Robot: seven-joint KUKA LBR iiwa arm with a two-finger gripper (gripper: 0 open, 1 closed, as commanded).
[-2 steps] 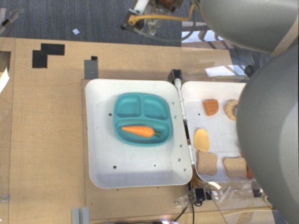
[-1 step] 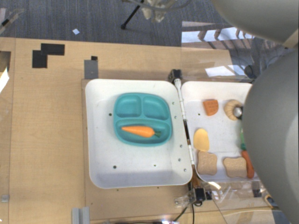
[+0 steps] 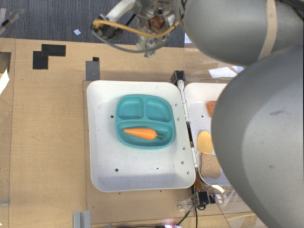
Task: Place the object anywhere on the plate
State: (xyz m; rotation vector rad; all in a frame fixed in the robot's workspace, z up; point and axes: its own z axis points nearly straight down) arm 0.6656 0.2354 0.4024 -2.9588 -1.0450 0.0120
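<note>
Object: an orange plastic carrot [image 3: 141, 133] with a small green tip, lying on its side in the long lower compartment of the plate, its length along that compartment.
Plate: a teal divided plastic plate [image 3: 144, 109] with two small upper compartments and one long lower one, sitting near the middle of the left white shallow bin [image 3: 102, 167].
Gripper: the gripper [image 3: 148, 51] hangs high above the far edge of the left bin, over the wooden desk [image 3: 42, 141], well apart from the carrot.
Fingers: too small and foreshortened from above to say whether they are parted or closed; nothing is seen between them.
Right bin: the right white shallow bin [image 3: 192, 91] carries an orange piece [image 3: 210, 109], a pale yellow rounded piece [image 3: 204, 142] and a tan bread-like piece [image 3: 209, 166], partly hidden by the grey arm [image 3: 259, 141].
Stage, as I judge it: the carrot rests wholly inside the plate, so the placing looks done.
Doing it well: lift straight up and away, keeping clear of the plate rim so the plate is not nudged; leave the carrot untouched, as it lies flat and looks unlikely to roll out of the walled compartment.
</note>
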